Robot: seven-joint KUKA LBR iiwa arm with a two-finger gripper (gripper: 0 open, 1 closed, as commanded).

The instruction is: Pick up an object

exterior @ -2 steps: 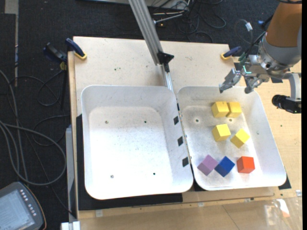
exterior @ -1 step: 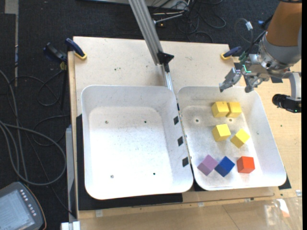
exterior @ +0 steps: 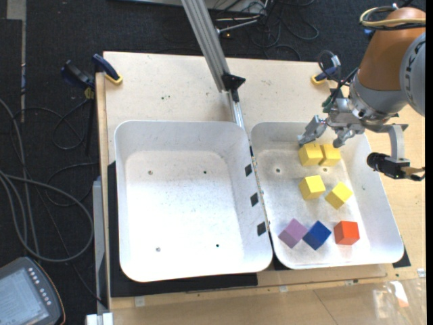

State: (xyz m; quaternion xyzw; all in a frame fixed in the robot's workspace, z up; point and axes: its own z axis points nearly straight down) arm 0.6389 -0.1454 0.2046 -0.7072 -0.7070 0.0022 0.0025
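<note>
My gripper (exterior: 327, 137) hovers over the far end of the right bin (exterior: 383, 212), fingers spread open and nothing between them. Just below its fingertips two yellow cubes (exterior: 311, 154) (exterior: 331, 155) sit side by side, touching each other. Two more yellow cubes (exterior: 312, 185) (exterior: 339, 195) lie a little nearer the middle of the bin. Along the near end stand a purple cube (exterior: 293, 233), a blue cube (exterior: 316, 235) and a red cube (exterior: 346, 232) in a row.
The left bin (exterior: 183, 124) adjoins the right one along a shared rim. A slanted metal pole (exterior: 210, 39) rises from the bench behind the bins. Clamps (exterior: 108, 72) (exterior: 326, 69) grip the board's far corners.
</note>
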